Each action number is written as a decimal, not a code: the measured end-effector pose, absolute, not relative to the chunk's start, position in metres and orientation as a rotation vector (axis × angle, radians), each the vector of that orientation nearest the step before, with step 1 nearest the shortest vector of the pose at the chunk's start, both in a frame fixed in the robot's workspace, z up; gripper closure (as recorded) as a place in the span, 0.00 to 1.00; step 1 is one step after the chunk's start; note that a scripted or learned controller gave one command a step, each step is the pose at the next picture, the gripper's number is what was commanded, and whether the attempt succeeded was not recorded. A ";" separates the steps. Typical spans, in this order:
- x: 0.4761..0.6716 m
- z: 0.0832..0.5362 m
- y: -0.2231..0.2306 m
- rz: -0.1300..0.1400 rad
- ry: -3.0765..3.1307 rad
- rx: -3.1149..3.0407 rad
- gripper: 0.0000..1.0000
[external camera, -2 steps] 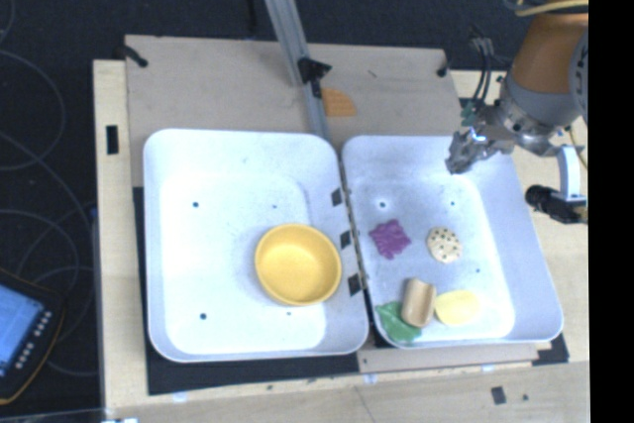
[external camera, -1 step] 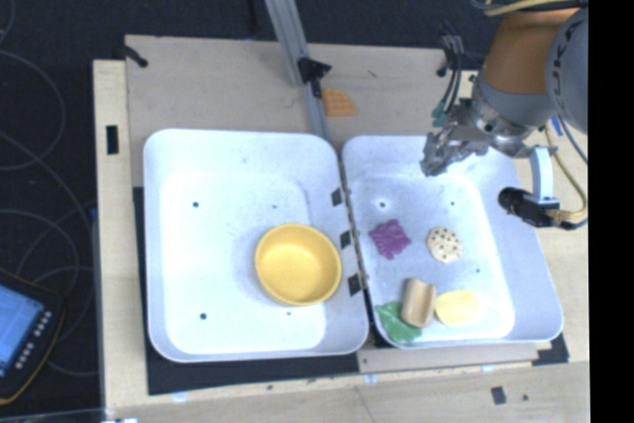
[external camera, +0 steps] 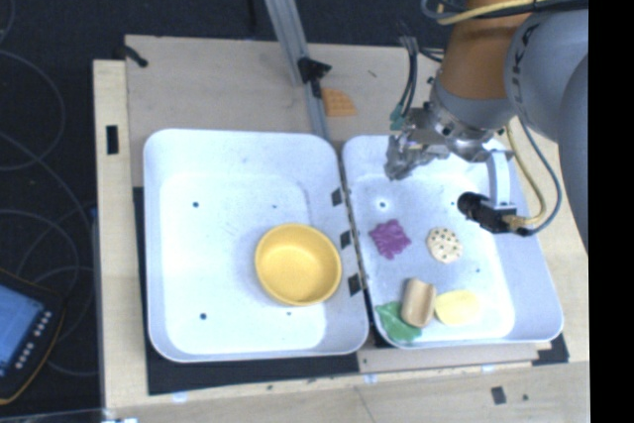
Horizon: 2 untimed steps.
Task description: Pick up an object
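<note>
White plastic bins sit side by side on a bench. The left bin (external camera: 188, 173) carries a yellow bowl (external camera: 297, 264) near its right wall. The right bin (external camera: 525, 297) carries a purple block (external camera: 389, 238) and a speckled cookie (external camera: 444, 245) mid-floor, with a tan cylinder (external camera: 417, 301), a yellow lump (external camera: 457, 308) and a green piece (external camera: 395, 323) along its near edge. The gripper (external camera: 401, 160) hangs over the right bin's far-left corner, holding nothing (whether it is parted or closed cannot be told). The purple block lies closest; centring squarely above it before descending looks wisest.
</note>
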<state>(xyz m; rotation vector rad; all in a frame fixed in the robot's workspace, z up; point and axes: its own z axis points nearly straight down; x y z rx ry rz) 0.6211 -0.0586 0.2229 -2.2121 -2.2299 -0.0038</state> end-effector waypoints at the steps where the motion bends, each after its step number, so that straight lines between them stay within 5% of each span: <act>1: 0.613 0.220 -0.010 -0.001 -2.228 -2.213 1.00; 2: 0.615 0.217 0.036 -0.003 -2.229 -2.213 1.00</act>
